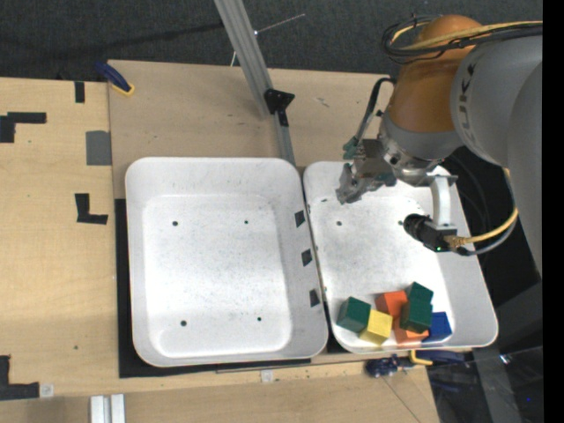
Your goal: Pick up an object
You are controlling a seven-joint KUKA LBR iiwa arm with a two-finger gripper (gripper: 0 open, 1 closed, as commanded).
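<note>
Blocks (395, 317) huddle in the right bin's (370, 236) near corner; arm bent over its far end, pincer (351, 186) low, grip unreadable.

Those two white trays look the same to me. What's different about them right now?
The right bin holds a huddle of coloured blocks in its near corner; the left bin shows just its speckled white floor. The robot's hand hangs over the far end of the right bin, not the left bin. The left bin also looks wider. Both are shallow, white and set side by side.
</note>
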